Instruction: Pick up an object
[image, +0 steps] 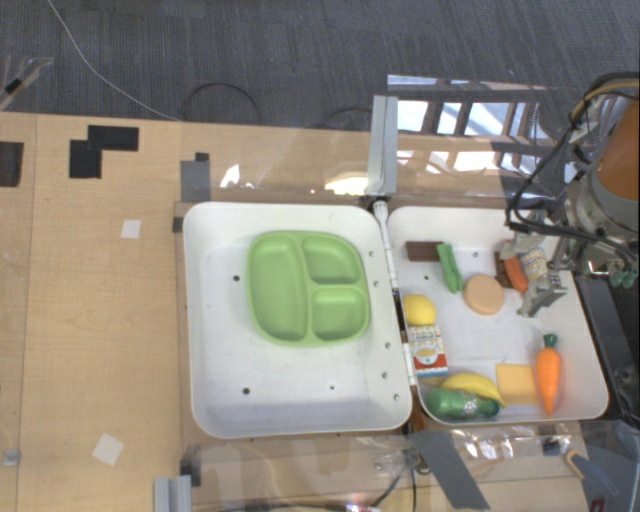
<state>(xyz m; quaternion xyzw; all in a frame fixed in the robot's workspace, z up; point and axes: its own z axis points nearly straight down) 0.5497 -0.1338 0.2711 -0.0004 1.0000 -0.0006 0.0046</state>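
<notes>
Jaws (545, 290) poised above the right bin (590, 400)
Their opening cannot be told; a round tan disc (484, 295) lies just beside them, a carrot (548, 372) below

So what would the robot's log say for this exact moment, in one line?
stage: reaching | gripper: over right bin, nothing seen held | nearest: peach disc, carrot | left bin: green tray

A pale wooden table (90, 330) carries two shallow white bins side by side, touching along a shared edge: the left bin (215, 390) and the right bin (580, 395). Black patches (100, 148) mark the table's far left part.
</notes>
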